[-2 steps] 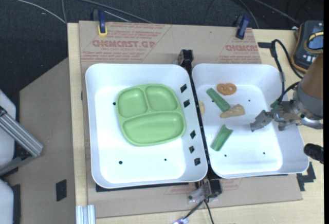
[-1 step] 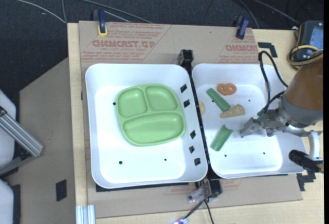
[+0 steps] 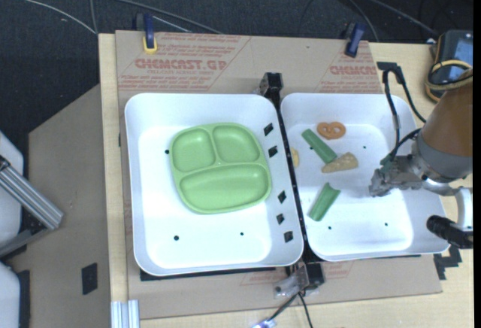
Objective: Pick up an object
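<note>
Objects for picking all lie in the right bin (image 3: 391, 232), and the nearest to the end effector (image 3: 378, 185) is the short green cylinder (image 3: 324, 201), just beside the bin's left wall. From the end effector it lies toward the left bin (image 3: 150, 236) and slightly nearer the camera; its long axis runs slanted, from the near-left up toward the far-right. The tan lump (image 3: 340, 163) sits a little beyond the cylinder, also between the end effector and the divider, and looks about as close. Whether the end effector is parted or closed cannot be told at this angle; nothing is seen between its tips, which hang low over bare bin floor.

Counted in the right bin: two green cylinders, the second one (image 3: 316, 146) lying farther back than the tan lump, one tan lump, one orange pretzel (image 3: 331, 129) farthest back. A single green divided plate (image 3: 220, 167) sits in the left bin. Two bins, one arm (image 3: 451, 131).
</note>
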`<action>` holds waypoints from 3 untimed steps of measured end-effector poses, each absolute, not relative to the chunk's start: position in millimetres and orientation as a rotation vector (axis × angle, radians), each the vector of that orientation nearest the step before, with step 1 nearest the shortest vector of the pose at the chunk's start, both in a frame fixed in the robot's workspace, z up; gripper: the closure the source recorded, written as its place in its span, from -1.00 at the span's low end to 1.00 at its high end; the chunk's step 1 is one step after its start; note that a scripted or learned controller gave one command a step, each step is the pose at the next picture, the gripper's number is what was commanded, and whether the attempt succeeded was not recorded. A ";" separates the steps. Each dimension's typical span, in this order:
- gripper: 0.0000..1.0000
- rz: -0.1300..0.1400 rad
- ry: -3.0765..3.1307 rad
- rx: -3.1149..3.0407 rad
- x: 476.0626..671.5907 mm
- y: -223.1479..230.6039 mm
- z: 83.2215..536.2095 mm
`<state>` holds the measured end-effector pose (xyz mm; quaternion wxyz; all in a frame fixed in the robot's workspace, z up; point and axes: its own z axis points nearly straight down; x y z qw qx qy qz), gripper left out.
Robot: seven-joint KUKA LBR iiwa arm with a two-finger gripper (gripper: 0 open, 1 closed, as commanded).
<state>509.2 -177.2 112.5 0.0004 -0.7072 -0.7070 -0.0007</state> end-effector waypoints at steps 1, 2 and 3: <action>1.00 -0.005 -2.227 -2.225 507.0 -177.0 176.1; 1.00 -0.005 -2.228 -2.225 508.6 -177.3 230.3; 1.00 -0.004 -2.228 -2.215 511.1 -126.5 238.9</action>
